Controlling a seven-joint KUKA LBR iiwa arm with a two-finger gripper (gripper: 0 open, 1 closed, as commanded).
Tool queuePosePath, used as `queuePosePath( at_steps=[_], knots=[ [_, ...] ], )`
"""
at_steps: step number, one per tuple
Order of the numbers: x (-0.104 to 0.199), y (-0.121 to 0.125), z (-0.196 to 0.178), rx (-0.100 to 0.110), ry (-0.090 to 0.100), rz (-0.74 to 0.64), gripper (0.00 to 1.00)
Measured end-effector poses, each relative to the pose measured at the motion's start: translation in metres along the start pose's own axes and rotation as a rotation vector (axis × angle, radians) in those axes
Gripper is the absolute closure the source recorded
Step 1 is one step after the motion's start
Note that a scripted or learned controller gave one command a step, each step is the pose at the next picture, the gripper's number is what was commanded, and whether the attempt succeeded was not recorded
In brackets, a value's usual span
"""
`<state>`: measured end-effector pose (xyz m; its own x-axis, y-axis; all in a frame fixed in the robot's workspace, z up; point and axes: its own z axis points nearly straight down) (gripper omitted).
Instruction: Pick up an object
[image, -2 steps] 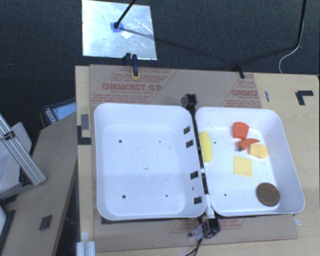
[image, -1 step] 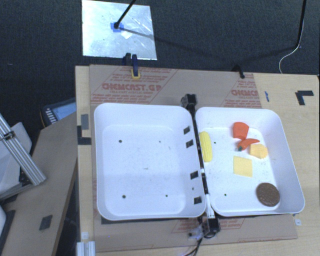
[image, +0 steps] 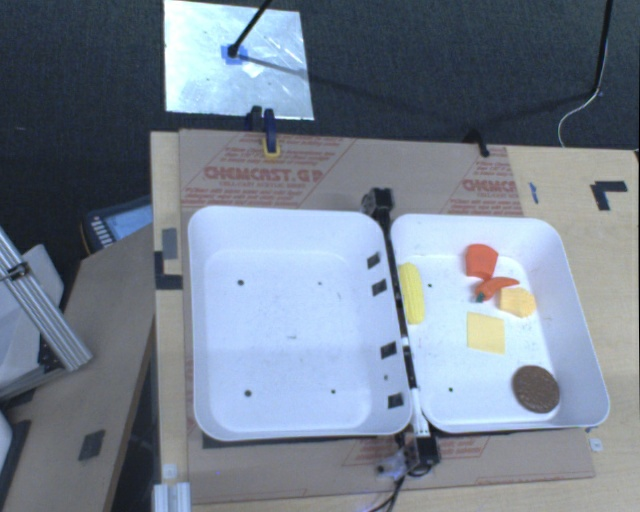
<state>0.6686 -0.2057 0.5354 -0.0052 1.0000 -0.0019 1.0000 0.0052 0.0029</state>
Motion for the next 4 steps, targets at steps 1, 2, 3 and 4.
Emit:
queuePosePath(
  at_steps=[1, 2, 3, 4],
  knots=[
    [0.0, 0.0, 0.0, 0.0, 0.0, 0.0, 1.0],
    [0.0, 0.0, 0.0, 0.0, 0.0, 0.0, 1.0],
    [0.0, 0.0, 0.0, 0.0, 0.0, 0.0, 1.0],
    [0.0, 0.0, 0.0, 0.0, 0.0, 0.0, 1.0]
  ],
)
